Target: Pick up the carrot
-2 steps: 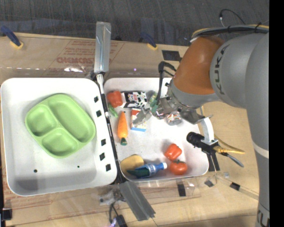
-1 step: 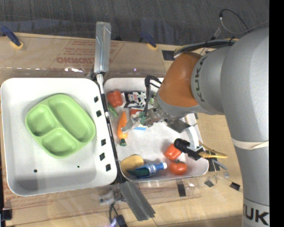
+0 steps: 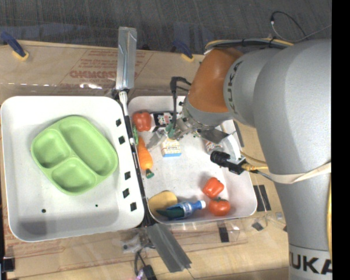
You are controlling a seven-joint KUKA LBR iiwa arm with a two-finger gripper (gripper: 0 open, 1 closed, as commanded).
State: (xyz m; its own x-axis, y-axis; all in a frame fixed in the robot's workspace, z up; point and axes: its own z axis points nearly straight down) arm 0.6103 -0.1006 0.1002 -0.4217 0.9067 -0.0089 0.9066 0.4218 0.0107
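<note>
Carrot point(image 3: 144, 158): lying against left wall of right bin point(image 3: 245, 182), just below a red tomato point(image 3: 142, 121).
Gripper point(image 3: 170, 132): near bin's top, apart from carrot; opening impossible to tell.
Approach: shift left, descend over orange body, straddle across its width, clear of wall.

Glossy plastic carrot point(image 3: 144, 156), matt green plastic tray point(image 3: 74, 154)

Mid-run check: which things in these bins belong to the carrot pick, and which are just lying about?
In the job:
carrot, against the right bin's left wall
gripper, above the right bin's upper part

Lying about:
green divided plate in the left bin
tomato
small carton
red pepper
blue bottle
yellow item
</note>
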